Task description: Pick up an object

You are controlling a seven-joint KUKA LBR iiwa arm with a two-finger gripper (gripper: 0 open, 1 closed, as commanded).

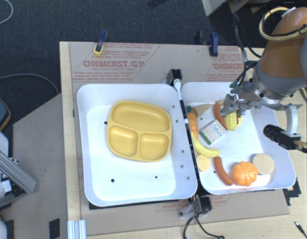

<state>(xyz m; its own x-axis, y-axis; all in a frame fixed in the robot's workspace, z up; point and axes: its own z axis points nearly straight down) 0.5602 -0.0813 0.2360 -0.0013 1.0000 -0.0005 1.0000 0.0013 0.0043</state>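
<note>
Your items, right bin: corn cob (231, 119) far, patterned block (213, 131), banana (205, 149) left, sausage (223, 171) and pumpkin (244, 173) near.

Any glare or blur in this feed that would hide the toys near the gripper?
Camera view: lighting is even and soft, with faint shadows along the left bin's rim and no strong glare on the yellow plate. The image is low resolution, so the gripper blurs into the corn; the pumpkin and banana read clearly.
</note>
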